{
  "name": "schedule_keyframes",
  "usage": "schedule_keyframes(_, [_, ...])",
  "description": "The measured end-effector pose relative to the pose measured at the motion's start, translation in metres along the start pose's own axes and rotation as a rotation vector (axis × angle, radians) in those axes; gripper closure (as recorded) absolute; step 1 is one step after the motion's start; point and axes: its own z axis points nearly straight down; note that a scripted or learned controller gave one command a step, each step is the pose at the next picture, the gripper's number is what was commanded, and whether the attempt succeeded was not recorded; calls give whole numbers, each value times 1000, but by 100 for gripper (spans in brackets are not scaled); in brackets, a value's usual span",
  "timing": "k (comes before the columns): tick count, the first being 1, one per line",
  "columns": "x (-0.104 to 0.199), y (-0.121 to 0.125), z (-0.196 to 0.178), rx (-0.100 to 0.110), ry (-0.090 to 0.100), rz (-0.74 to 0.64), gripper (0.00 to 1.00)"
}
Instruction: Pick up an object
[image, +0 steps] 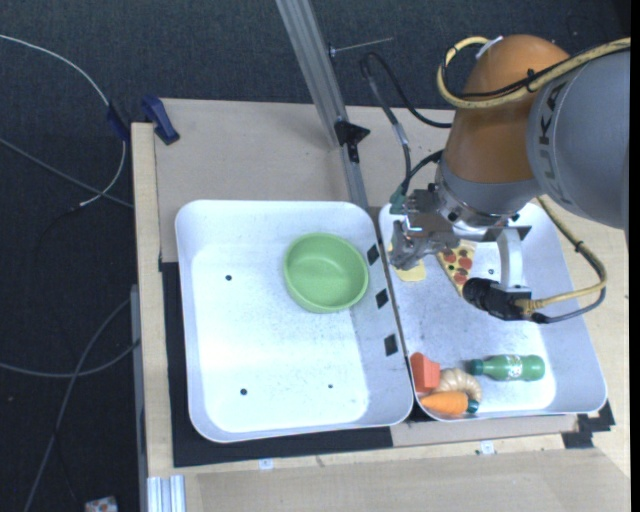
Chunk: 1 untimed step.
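My gripper (408, 246) hangs low over the far left corner of the right bin (574, 330), just above a small yellow item (411, 269) that its body partly hides. Beside it to the right lies a pizza-slice toy (458, 263). Near the front of this bin a green bottle (512, 368) lies on its side. A red block (424, 371), a beige pastry-like toy (463, 381) and an orange carrot-like toy (446, 404) crowd the front left corner. Nothing is visibly held.
A green bowl (325, 272) stands upright in the left bin (205, 300), toward its far right. A metal post (330, 90) slants up behind the bins. The black camera unit (497, 298) and a yellow cable hang from the wrist over the right bin.
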Motion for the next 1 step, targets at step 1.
schedule_keyframes(1, [55,-31,-4,1,0,-1,100])
